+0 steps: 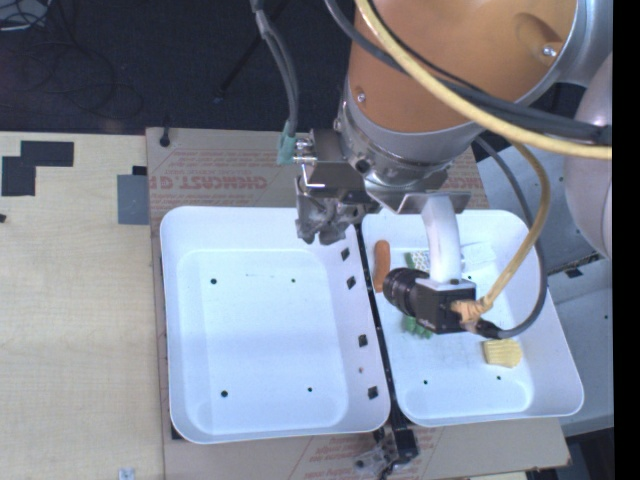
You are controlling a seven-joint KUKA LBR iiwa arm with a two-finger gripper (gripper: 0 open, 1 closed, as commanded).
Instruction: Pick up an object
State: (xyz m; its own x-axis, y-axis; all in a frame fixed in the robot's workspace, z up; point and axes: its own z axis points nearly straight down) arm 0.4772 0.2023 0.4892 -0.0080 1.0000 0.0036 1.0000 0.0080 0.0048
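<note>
My gripper [323, 220] hangs under the big orange wrist band, over the far right corner of the left bin [190, 268], close to the divider between the bins. I see nothing in it. An orange sausage-shaped object [382, 260] lies in the right bin [545, 388] just right of the divider. A yellow wedge [502, 353] rests nearer the front right. A green object [416, 325] is partly hidden beneath a black cylindrical unit [415, 293] on a white bracket fixed to the arm.
The arm's body and yellow cable [520, 253] cover the far part of the right bin. A white and green flat item [425, 259] peeks out behind the bracket. Cardboard [220, 173] lies under both bins.
</note>
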